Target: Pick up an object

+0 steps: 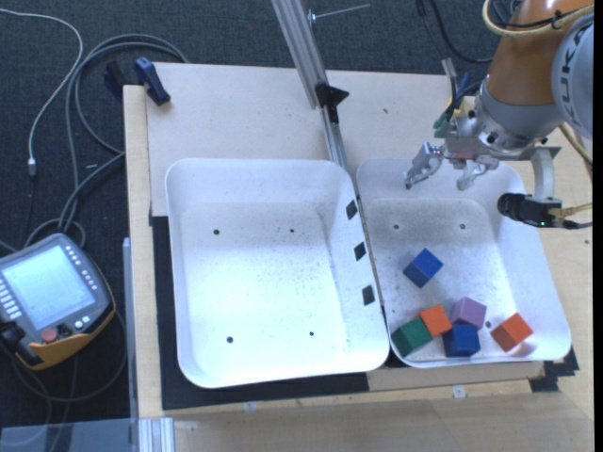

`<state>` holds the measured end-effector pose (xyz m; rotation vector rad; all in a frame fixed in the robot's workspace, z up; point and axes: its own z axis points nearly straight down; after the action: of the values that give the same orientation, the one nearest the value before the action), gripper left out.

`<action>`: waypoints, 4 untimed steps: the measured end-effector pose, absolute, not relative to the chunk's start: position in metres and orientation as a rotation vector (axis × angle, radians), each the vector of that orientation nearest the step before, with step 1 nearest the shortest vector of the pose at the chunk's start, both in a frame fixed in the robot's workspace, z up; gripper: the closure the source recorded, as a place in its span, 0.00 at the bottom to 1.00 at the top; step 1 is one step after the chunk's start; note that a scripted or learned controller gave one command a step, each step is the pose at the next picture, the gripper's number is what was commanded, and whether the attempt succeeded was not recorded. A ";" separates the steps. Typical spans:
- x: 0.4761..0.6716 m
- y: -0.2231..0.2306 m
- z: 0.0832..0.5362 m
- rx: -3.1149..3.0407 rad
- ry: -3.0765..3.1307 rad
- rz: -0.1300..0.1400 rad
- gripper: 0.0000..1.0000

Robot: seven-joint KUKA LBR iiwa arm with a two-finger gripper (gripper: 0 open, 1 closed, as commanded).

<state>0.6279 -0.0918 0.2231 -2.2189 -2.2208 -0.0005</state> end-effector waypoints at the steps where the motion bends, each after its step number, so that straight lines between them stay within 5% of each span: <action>1: 0.582 -0.102 0.095 -2.216 -2.213 0.009 0.00; 2: 0.535 -0.094 0.099 -2.218 -2.216 0.004 0.00; 3: 0.544 -0.046 0.205 -2.219 -2.233 -0.013 0.00; 4: 0.535 -0.087 0.121 -2.231 -2.231 -0.012 0.00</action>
<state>0.5353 -0.0873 0.1206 -2.2307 -2.2307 -0.0115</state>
